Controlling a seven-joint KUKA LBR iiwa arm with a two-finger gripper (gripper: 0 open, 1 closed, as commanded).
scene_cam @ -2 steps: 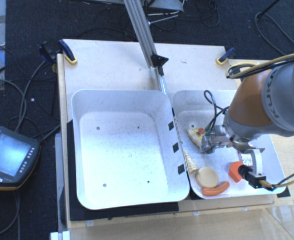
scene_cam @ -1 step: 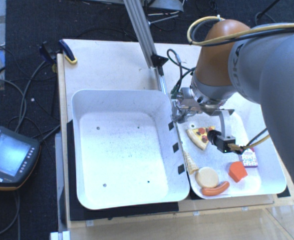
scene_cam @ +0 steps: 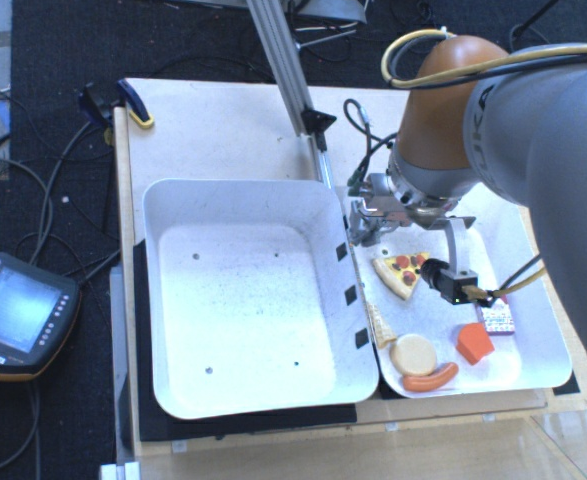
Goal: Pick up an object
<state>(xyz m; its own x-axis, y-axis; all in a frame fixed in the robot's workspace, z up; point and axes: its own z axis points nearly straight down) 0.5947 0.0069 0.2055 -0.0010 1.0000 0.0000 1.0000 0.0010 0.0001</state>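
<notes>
Reaching in from the right, the big grey arm (scene_cam: 543, 118) with its orange band bends down over the right bin (scene_cam: 548, 363). Its gripper (scene_cam: 365, 226) hangs low at the left side of that bin, close to the wall where the two bins meet. It is hard to see from up here, so you cannot tell if it is open or shut, or if it has hold of anything. The things to pick up all lie in the right bin. A toy pizza slice (scene_cam: 398, 273) lies just beside the gripper, a little nearer the front, with red dots on its yellow top. Near the front edge sits a round pale bun (scene_cam: 413, 353), and a red-orange sausage (scene_cam: 430, 377) lies just in front of it. An orange block (scene_cam: 475, 343) sits just to the right of the bun. A small pink and white box (scene_cam: 497, 318) lies right behind the block, close to it. The left bin (scene_cam: 243, 298) is the bigger white one next door, and both bins rest on a pale bench (scene_cam: 213, 128).
</notes>
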